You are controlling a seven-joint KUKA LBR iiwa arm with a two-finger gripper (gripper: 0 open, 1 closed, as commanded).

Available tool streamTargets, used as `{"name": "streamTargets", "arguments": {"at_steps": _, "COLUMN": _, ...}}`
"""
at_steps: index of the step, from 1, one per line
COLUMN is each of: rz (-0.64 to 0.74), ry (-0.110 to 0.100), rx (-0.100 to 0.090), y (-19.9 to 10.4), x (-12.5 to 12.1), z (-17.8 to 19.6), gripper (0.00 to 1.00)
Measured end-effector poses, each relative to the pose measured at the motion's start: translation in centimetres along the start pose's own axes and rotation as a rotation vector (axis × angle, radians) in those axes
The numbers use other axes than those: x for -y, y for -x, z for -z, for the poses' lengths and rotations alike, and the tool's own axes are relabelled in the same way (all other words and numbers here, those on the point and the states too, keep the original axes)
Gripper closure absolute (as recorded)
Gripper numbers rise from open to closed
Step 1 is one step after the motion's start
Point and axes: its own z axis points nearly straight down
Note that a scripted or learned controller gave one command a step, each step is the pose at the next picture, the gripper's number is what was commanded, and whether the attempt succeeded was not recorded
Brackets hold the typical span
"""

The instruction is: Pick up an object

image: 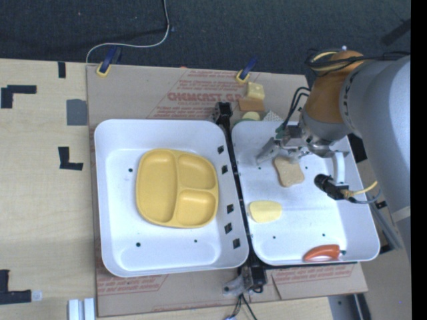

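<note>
Hovering in right bin (360, 242): claw (288, 153), just above tan bread-shaped piece (289, 173); finger state cannot be told. Lying nearby: yellow piece (265, 211), orange piece (322, 252). Resting in left bin (110, 179): yellow divided plate (177, 187).

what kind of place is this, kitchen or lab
Most likely a robotics lab bench, not a kitchen: two white bins clamped onto cardboard, a grey arm reaching in, and toy-like items such as a yellow divided plate.
</note>
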Motion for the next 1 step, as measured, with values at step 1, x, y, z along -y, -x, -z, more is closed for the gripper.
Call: {"name": "streamTargets", "arguments": {"at_steps": 1, "rz": 0.0, "ry": 0.0, "rx": -0.001, "y": 1.35, "x": 1.84, "z": 0.03, "gripper": 0.0}}
